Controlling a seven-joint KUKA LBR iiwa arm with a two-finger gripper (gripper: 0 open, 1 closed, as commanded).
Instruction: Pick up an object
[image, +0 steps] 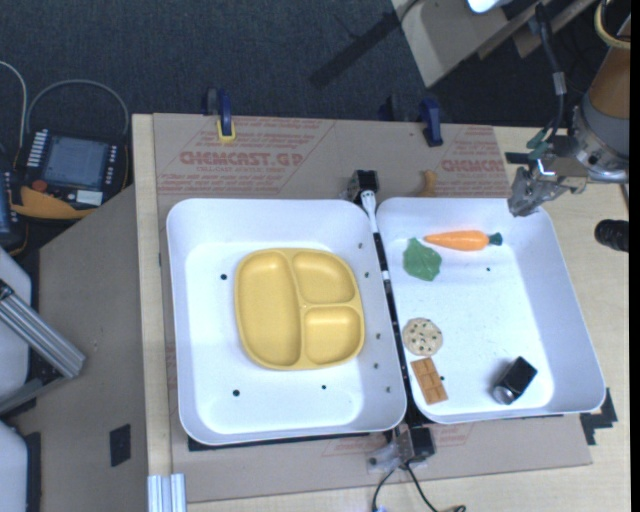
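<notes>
The arm (610, 110) is cropped by the right edge; pincer (526, 200) blurred.

Two bins (200, 400); one tray (298, 306); carrot (457, 240); cookie (423, 336); cracker (428, 381).

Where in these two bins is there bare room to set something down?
Right bin: the open middle, between carrot above and black object below. Left bin: the floor around the yellow tray. Crowded: cookie and cracker.

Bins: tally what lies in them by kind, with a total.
Divided yellow plate, left bin: 1
Carrot, right bin: 1
Green leafy piece: 1
Cookie: 1
Brown cracker: 1
Black block: 1
Total: 6
</notes>
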